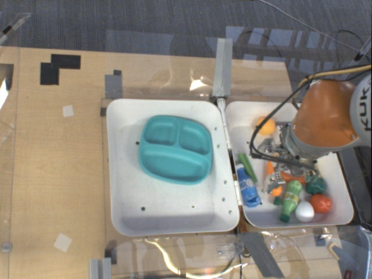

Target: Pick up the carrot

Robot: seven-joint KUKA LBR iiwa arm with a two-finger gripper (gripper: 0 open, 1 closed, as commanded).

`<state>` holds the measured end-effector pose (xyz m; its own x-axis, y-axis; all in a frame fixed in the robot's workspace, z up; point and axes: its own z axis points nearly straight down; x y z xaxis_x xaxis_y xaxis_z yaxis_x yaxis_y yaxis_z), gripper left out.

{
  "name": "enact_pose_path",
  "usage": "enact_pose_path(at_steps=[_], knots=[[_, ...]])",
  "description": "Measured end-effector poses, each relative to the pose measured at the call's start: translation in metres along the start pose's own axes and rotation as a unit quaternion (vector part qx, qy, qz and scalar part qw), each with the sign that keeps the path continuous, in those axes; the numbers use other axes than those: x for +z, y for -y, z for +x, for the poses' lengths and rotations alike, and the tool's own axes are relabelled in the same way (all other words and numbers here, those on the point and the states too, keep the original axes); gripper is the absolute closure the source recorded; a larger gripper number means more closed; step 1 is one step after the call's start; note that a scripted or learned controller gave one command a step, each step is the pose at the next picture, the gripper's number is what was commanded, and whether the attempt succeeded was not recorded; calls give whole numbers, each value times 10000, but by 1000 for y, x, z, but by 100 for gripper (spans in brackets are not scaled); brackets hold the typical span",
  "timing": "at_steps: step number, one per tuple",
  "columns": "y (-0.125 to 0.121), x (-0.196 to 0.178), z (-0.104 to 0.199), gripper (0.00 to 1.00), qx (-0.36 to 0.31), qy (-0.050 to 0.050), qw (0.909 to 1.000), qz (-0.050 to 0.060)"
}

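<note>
Right now the claw (278, 168) hangs low over the carrot (270, 168), seemingly positioned to grab; whether it's open, I cannot tell

Grey arm (361, 112) enters from view's right, orange band (323, 116) above wrist bulking large. Wrist points steeply down. Gripper (283, 168) hangs low beneath band, metal linkage visible; tips too cluttered to read.
</note>
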<state>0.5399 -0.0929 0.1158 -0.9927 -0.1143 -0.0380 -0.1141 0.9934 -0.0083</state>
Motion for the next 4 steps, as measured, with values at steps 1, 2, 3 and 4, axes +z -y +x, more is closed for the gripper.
enact_pose_path(at_steps=[1, 2, 3, 4], knots=[[7, 26, 7, 0, 1247, -119, 9921, -13], [8, 12, 3, 100, 1228, -58, 9924, -8], [-60, -74, -41, 100, 1058, -93, 9943, -35], [-56, -70, -39, 0, 1088, -135, 9940, -25]])
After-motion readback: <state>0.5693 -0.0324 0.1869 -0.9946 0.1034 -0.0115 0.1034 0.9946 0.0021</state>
